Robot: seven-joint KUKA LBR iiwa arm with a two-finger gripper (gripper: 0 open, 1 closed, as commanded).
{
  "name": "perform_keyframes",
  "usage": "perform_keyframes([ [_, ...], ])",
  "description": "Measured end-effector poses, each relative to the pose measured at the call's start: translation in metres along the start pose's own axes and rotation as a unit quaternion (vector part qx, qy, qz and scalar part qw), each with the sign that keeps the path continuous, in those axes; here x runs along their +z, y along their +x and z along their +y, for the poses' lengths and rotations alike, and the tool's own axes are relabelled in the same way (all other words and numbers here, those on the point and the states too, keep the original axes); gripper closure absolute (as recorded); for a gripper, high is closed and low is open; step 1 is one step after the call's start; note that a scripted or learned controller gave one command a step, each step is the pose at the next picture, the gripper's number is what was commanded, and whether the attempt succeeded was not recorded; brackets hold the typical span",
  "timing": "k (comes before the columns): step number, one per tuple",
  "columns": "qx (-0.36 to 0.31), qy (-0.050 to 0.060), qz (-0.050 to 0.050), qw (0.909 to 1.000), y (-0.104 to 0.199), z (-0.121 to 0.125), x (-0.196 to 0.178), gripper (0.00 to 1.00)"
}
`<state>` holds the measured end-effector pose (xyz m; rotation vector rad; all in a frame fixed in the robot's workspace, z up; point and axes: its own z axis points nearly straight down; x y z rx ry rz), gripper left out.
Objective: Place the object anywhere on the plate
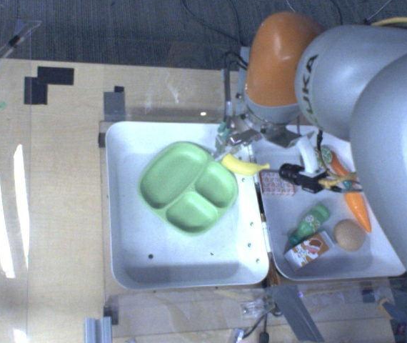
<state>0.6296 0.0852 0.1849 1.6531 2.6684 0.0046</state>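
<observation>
Banana (244, 166) sits at the plate's (188, 186) right edge, near the left bin's (128, 213) right wall. Your fingers (233, 138) hover just above it; grip state: can't tell. Carrot (356, 207) lies in the right bin (389, 257).

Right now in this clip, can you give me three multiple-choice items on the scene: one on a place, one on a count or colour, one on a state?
1. Where is the green plate?
A. left bin
B. right bin
C. bare bench

2. How many compartments has the plate?
A. two
B. three
C. five

3. How does the banana lie?
A. flat in the plate's middle
B. at the plate's upper right rim, just below the gripper
C. among the right bin's items

Answers: 1 A, the plate sits inside the left bin. 2 B, three hollows show. 3 B, it overlaps the rim under the gripper.
</observation>
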Motion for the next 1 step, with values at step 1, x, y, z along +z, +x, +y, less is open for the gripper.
perform_keyframes([
  [1,0.000,0.000,0.000,1.0000,-0.0002,0.0000,-0.0002,0.00],
])
